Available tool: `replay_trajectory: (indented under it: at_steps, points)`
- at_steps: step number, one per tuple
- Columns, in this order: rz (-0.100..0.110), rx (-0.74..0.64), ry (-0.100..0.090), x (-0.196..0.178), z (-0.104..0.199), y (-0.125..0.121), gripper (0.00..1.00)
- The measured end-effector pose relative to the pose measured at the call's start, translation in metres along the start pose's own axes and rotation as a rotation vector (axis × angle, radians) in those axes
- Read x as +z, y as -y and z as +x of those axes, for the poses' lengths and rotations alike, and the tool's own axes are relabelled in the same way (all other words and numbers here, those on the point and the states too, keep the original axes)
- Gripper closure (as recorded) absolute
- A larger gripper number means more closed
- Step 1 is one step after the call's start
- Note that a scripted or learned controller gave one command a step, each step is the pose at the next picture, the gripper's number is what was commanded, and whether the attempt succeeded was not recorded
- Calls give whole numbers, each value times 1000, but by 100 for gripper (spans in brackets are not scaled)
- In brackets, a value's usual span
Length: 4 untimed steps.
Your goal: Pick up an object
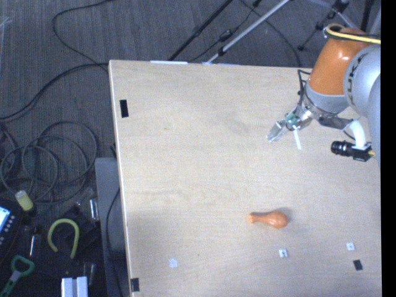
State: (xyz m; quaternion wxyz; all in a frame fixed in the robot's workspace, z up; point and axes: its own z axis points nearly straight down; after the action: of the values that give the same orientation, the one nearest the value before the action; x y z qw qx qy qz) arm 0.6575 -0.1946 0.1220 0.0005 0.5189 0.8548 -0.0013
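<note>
A small orange pear-shaped object (270, 219) lies on its side on the pale wooden bench top (185, 166), in the lower right part. My gripper (286, 140) hangs at the upper right, well above and slightly right of the orange object in the camera view. It is open, its two thin fingers spread apart and pointing down-left with nothing between them. The orange band (331, 64) of the arm sits just behind the wrist.
Small black marks (124, 108) and little white tags (283, 252) dot the bench. A black cylinder (349, 148) sticks out from the arm's wrist. Cables, a yellow hook (63, 234) and tools lie on the floor to the left. Tripod legs (260, 17) cross the floor behind the bench.
</note>
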Motion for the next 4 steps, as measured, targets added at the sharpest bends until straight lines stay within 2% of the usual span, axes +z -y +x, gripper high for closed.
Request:
replay_trajectory:
  at_steps: [1, 2, 3, 4]
  points:
    - [-3, 121, -2, -43, 18, -22, 100]
    - [-2, 172, -2, -71, 61, -44, 100]
    - [1, 54, -1, 39, 5, -5, 100]
    - [-1, 211, -2, -44, 22, -24, 100]
